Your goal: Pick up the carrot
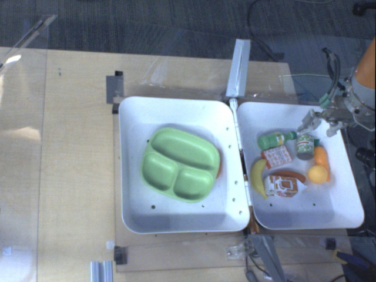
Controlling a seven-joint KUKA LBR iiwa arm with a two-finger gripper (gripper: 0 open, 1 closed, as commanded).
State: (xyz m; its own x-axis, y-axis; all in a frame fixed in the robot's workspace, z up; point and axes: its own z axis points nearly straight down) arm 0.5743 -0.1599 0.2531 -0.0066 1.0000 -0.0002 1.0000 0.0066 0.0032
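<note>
Gripper [320,124] hovering over right bin [346,216], fingers spread wide, holding nothing. Carrot [320,157] lying near right wall, touching orange [318,175], small can [305,146] crowding just beside.

My arm [365,87] was cut off by the right edge, so only its orange band and wrist were in frame. My gripper [320,122] was too small and blurred to resolve its finger spacing. The carrot [320,157] was partly covered by a round yellow-orange fruit [318,174] at its lower end. An orange item [219,168] was almost wholly hidden under the green plate [181,164]. Labels on the small carton [282,185] and the red packet [277,156] were unreadable.
</note>
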